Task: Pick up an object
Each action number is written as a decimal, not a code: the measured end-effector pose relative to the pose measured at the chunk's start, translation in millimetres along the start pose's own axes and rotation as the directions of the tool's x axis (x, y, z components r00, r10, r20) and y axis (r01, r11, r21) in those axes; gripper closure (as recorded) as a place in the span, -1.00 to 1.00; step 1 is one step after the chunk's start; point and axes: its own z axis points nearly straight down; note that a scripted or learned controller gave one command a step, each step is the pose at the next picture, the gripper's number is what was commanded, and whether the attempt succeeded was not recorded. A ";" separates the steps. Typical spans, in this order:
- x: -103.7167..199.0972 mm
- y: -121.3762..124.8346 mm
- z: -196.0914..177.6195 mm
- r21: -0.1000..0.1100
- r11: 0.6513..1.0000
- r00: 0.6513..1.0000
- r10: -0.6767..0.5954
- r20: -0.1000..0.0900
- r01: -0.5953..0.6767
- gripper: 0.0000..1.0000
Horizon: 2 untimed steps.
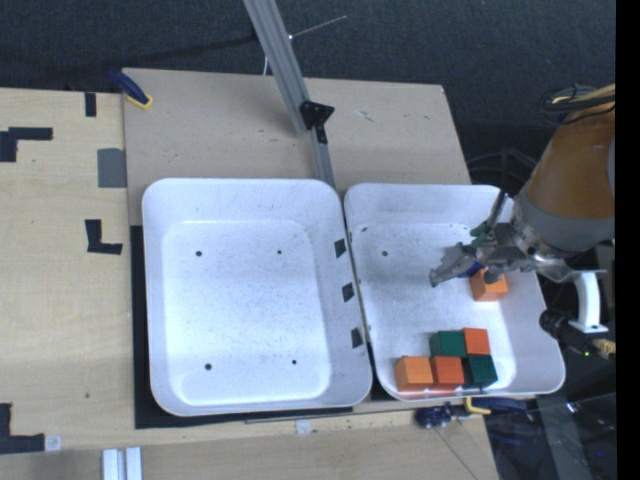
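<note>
The right bin [420, 208] holds several small blocks. An orange block [490, 287] lies near the bin's right wall, directly under the wrist end of my gripper [462, 266]. The gripper hangs low over the bin's middle right, slanting to the left. It overlaps the top edge of that orange block; I cannot tell whether it touches it. At the bin's front sits a cluster: an orange block [413, 371], another orange block [448, 370], a green block [449, 344], a small orange block [477, 341] and a dark green block [482, 369].
The left bin [160, 218] stands beside the right one, with a raised rim between them. A grey metal pole [285, 58] slants down from the top to the bins' back edge. The arm's orange-banded body [575, 183] fills the right side.
</note>
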 end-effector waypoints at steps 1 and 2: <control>-0.2 0.0 0.0 0.000 1.000 1.000 0.000 0.000 0.000 -1.00; -9.0 0.2 49.0 0.005 1.000 1.000 0.002 0.001 -0.002 -1.00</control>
